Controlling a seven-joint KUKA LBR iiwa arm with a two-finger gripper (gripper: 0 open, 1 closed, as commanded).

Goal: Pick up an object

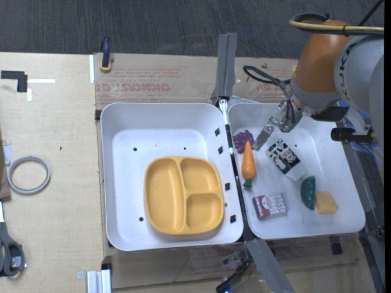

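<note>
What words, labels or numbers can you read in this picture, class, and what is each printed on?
Red lettering on the cardboard sheet behind the bins: mirrored and too blurred to read.
Print on the black-and-white carton: too small to read.
Label on the red-and-white box: too small to read.
Nothing else carries text.

One fixed camera above my bench [49,102], looking down at a slant. Left bin [116,182] sits mid-frame, fully in view; right bin [342,212] just right of it, touching along the divider. Dark floor [153,11] runs beyond the left bin's far rim, so the view faces away from the near edge. My arm [342,60] enters right of the left bin. Medium range, whole bench section visible.
</note>
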